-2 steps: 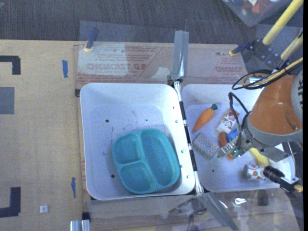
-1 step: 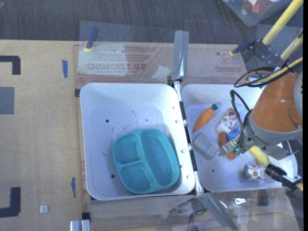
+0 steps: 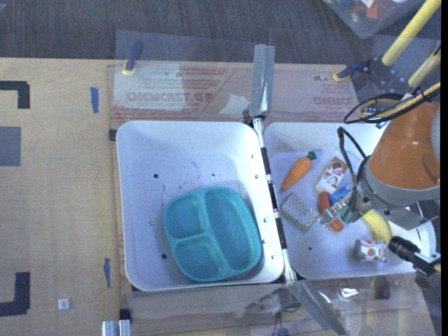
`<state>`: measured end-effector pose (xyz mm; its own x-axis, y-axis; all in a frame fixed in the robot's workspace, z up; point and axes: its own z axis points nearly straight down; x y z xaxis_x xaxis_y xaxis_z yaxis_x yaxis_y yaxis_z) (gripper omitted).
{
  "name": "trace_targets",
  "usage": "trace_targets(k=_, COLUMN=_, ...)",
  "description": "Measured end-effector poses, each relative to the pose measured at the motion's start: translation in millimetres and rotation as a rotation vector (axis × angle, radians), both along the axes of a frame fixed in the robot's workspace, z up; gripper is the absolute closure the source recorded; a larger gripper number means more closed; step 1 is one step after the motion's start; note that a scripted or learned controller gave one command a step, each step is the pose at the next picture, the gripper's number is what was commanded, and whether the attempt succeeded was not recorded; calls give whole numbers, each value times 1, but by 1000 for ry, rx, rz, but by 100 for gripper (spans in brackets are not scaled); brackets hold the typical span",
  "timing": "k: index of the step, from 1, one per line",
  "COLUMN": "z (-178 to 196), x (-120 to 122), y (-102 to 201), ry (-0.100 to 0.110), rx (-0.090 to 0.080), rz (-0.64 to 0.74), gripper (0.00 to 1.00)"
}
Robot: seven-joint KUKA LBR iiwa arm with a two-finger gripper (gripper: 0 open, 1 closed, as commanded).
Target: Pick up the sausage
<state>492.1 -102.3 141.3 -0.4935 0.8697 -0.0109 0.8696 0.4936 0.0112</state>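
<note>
Teal tray (image 3: 212, 234), orange carrot (image 3: 297, 173), white bins (image 3: 140, 145)

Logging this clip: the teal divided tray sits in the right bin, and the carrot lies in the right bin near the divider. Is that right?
Not quite. The camera view shows the teal divided tray in the left bin, not the right. The carrot does lie in the right bin, near the divider.
</note>
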Motion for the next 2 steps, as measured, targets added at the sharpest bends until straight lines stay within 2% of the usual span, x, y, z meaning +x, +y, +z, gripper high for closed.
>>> trace_targets(k=1, z=44, x=33, y=53, ry=12, rx=3, rz=98, gripper=100)
trace_targets(k=2, z=-35, x=-13, y=-10, ry=15, rx=3, rz=24, gripper=100)
